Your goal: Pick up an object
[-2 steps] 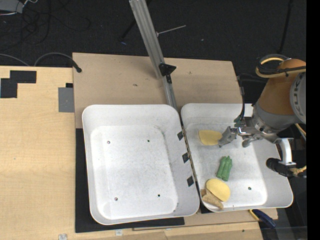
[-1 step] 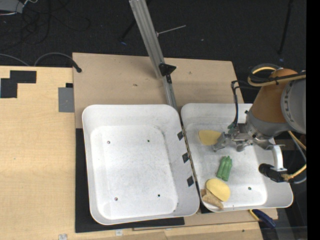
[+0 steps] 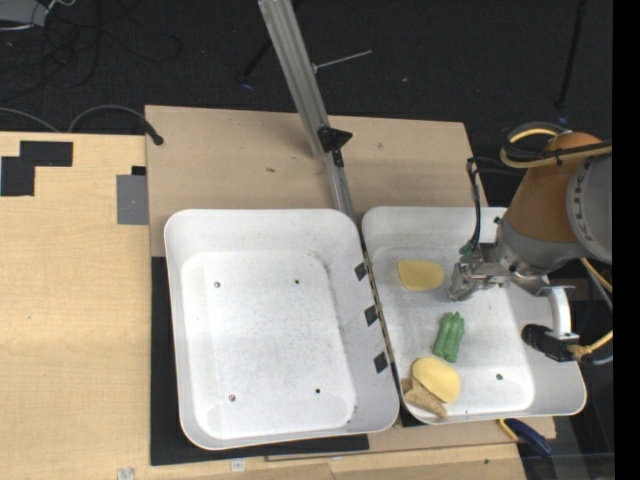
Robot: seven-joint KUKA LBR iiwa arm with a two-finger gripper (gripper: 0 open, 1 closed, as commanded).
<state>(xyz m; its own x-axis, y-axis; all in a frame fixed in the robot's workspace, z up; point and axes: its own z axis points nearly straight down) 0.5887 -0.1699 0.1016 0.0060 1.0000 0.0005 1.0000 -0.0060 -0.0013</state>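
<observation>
Camera view — yellow piece (image 3: pixel 421 274) lies just beside gripper (image 3: pixel 464 284).

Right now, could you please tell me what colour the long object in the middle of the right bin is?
Green, seen in the camera view.

My bench: a slanted aluminium rail (image 3: pixel 303 86) rises at the far side; black cables (image 3: pixel 60 8) lie far left; a grey patch (image 3: pixel 131 198) marks the left board.

Dark floor (image 3: pixel 150 38) — loose cables (image 3: pixel 30 8), wooden bench (image 3: pixel 70 298)
</observation>
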